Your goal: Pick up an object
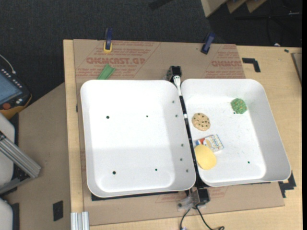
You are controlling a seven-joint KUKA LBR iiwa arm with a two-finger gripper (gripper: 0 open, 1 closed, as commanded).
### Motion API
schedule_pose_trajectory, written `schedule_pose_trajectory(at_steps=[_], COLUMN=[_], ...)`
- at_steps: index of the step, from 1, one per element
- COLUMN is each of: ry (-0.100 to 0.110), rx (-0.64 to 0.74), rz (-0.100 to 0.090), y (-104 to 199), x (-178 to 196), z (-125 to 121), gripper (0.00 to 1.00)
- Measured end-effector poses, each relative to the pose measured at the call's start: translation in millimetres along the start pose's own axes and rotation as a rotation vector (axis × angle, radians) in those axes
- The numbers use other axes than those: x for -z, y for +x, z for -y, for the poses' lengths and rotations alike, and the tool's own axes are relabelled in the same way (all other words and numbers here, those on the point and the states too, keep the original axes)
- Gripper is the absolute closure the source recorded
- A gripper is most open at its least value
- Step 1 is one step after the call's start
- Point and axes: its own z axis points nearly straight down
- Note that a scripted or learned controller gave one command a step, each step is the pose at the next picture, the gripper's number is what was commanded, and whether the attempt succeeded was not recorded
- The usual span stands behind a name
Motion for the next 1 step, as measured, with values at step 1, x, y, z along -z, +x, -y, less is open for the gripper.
schedule_pose_trajectory(at_steps=[1], ry=[0.016], rx=[0.012], rz=[-0.010], y=[62.3], x=[-70.9], z=[-6.2], gripper=[0.00])
